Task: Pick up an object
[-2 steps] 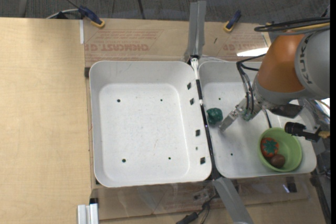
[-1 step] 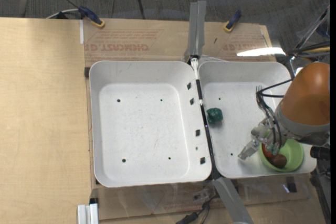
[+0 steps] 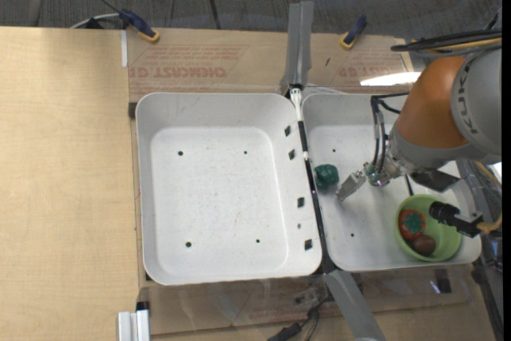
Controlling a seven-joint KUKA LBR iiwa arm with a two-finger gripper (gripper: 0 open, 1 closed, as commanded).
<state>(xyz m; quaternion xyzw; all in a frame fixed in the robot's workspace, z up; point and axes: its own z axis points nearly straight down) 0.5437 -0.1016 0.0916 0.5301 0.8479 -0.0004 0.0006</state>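
A small dark green object (image 3: pixel 325 176) lies in the right bin (image 3: pixel 351 247), close to its left wall. My gripper (image 3: pixel 351 187) hangs just to the right of it and slightly nearer the front, low over the bin floor, with nothing visibly held. A green bowl (image 3: pixel 447 245) sits at the bin's front right corner, with a red piece (image 3: pixel 412 224) and a brown piece (image 3: pixel 425 243) inside it.
The left bin (image 3: pixel 148 172) stands beside the right one, and a dark divider (image 3: pixel 307 172) with clips runs between them. The grey arm with its orange band (image 3: pixel 431 108) reaches in from the right, above the right bin's back half.
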